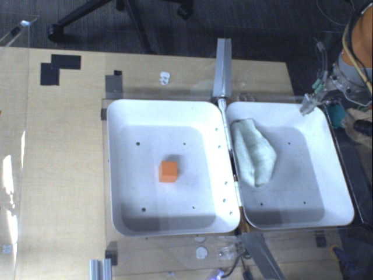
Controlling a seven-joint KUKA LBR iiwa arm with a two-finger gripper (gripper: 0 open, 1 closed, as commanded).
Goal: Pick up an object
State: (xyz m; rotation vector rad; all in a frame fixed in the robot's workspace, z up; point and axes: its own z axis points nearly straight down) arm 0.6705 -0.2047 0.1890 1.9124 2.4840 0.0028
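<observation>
so right now I've got the gripper [309, 102] parked over the right bin's [338, 174] far corner, can't tell its state, and the nearest grab is the white cloth [254, 152] just down-left of it, lying lengthwise front-to-back, while the orange cube [168, 171] sits way further left.

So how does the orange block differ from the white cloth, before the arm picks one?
The orange block is small, rigid-looking and cube-shaped; the white cloth is much larger, soft and crumpled lengthwise. The block sits near the middle of the left bin; the cloth lies along the right bin's left side. Both rest untouched on bin floors.
</observation>
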